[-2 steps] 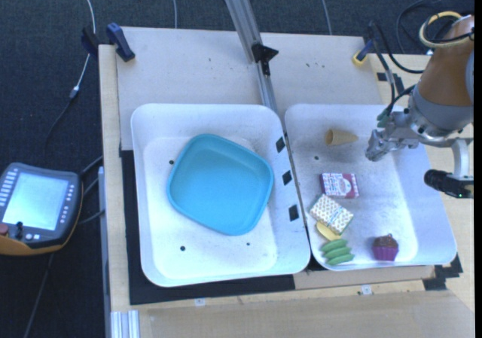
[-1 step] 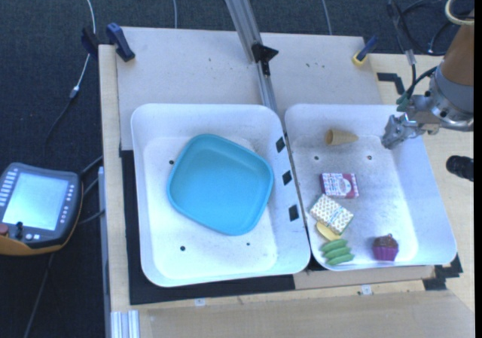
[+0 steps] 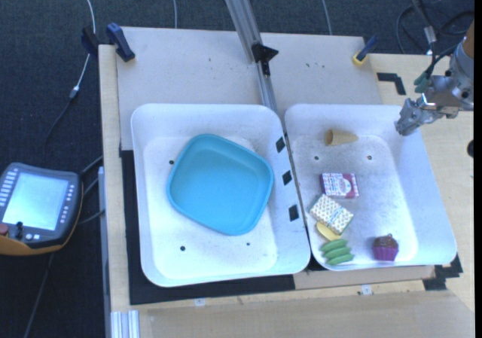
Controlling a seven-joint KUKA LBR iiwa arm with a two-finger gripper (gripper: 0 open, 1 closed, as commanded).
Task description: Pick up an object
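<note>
The right bin (image 3: 422,178) holds several small items: a tan cone-shaped piece (image 3: 340,137) at the back, a pink and white box (image 3: 339,185) in the middle, a yellow-dotted white packet (image 3: 331,213), a yellow piece (image 3: 325,230) under it, green pea pods (image 3: 337,251) and a purple cupcake-like toy (image 3: 385,247) at the front. My gripper (image 3: 407,123) hangs over the bin's back right rim, away from all of them, with nothing seen between its fingers.
The left bin (image 3: 151,178) carries a light blue square plate (image 3: 220,183). A metal rod (image 3: 245,20) slants down between the bins. A teach pendant (image 3: 38,205) lies off the bench at left. Clamps sit at the bench's back corners.
</note>
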